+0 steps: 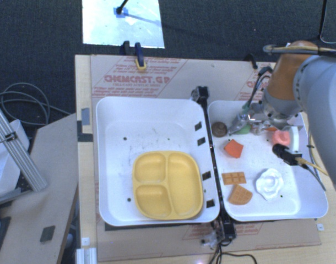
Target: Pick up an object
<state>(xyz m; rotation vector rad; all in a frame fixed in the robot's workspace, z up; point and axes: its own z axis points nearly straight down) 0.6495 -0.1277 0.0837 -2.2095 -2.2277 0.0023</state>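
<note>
Hand point(250, 121) low at right bin point(308, 205) far rim, grip state indeterminable | open floor beside orange block point(233, 148) | worktop sheet point(137, 79) marked "CHEMCAST GP"

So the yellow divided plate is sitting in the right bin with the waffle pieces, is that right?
Not quite. The camera view shows the yellow divided plate in the left bin; the waffle pieces lie in the right bin, apart from it.
</note>
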